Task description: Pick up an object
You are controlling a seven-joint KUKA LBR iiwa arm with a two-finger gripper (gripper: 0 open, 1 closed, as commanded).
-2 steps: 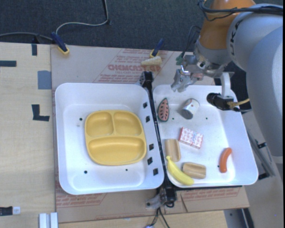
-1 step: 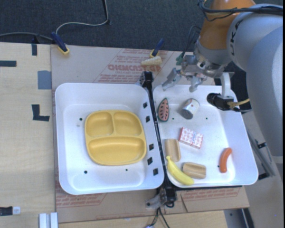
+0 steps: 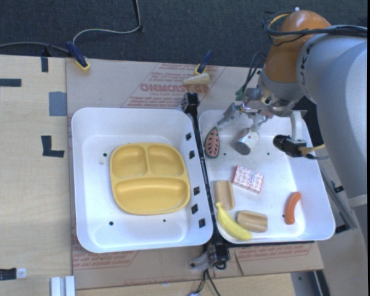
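The gripper (image 3: 243, 128) is hovering above the far end of the right bin (image 3: 308, 224), its fingers (image 3: 245, 142) spread apart and grasping nothing. The watermelon slice (image 3: 213, 142) is lying just beside the bin's left wall, near the fingers. Coming down there, one finger could be striking that wall, nudging the slice away unpinched.

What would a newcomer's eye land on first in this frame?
Probably the yellow divided plate, alone in the left bin. Next, the grey arm with its orange band reaching in from the right, its gripper poised over the far end of the right bin. That bin holds scattered toy foods, among them a banana at the near edge and a hot dog.
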